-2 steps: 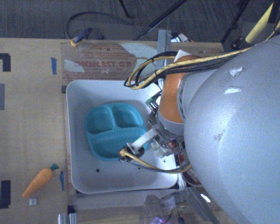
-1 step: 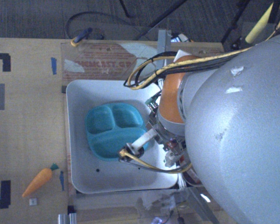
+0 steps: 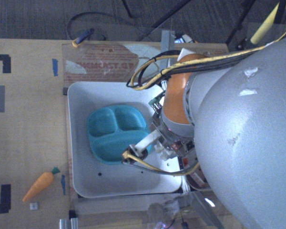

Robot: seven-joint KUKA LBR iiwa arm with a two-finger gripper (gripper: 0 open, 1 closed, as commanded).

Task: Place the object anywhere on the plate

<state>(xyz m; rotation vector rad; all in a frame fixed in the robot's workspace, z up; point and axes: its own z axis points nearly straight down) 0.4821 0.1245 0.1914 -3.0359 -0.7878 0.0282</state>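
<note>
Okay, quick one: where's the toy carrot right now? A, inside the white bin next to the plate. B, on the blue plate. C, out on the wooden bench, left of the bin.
C: the carrot lies on the wooden bench, outside the white bin that holds the blue plate.
</note>
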